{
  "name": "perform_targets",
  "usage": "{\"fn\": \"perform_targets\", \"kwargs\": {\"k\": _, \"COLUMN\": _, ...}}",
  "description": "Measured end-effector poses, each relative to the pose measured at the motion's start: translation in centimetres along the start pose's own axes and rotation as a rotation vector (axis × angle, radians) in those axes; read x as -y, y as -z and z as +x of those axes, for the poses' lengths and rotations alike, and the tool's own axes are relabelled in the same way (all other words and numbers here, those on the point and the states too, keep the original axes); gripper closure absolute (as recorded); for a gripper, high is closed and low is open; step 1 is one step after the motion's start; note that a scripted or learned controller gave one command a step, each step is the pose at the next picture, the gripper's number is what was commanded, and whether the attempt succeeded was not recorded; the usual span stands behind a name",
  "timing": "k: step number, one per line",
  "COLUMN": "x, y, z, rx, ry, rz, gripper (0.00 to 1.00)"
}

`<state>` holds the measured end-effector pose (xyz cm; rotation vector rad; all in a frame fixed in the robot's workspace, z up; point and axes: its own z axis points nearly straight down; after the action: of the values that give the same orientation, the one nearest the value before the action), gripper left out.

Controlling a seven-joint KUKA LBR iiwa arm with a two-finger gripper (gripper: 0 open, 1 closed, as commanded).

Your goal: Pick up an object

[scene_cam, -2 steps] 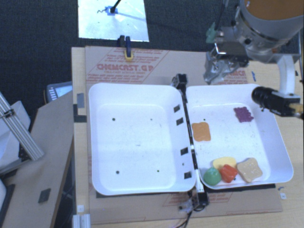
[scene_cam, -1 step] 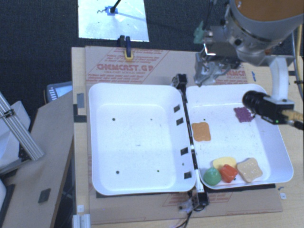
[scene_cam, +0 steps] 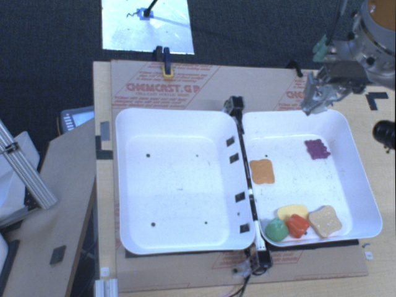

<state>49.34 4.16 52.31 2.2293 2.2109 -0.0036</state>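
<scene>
Tool [scene_cam: 314, 101] above right bin's [scene_cam: 352, 135] far rim — grip state unclear, purple piece [scene_cam: 317, 148] nearest

Two shallow white bins sat side by side on the bench, joined along a clipped seam. The left bin [scene_cam: 130, 166] held nothing but a few dark specks. In the right bin [scene_cam: 346, 166] lay a purple bunch of toy grapes [scene_cam: 317, 148] near the far right wall, and an orange slab-shaped piece [scene_cam: 262, 171] close to the seam. Along the near wall clustered a green round piece [scene_cam: 276, 229], a red piece [scene_cam: 297, 226] touching it, a yellow piece [scene_cam: 291, 212] just behind both, and a toy bread slice [scene_cam: 325, 221] beside the red one. The gripper [scene_cam: 314, 104] hung above the right bin's far rim, well apart from every object.
</scene>
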Motion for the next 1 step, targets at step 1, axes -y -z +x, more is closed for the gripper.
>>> {"fn": "perform_targets", "kwargs": {"k": 1, "x": 0.67, "y": -10.88, "z": 4.52, "rx": -0.001, "ry": 0.014, "rz": 0.01, "gripper": 1.0}}
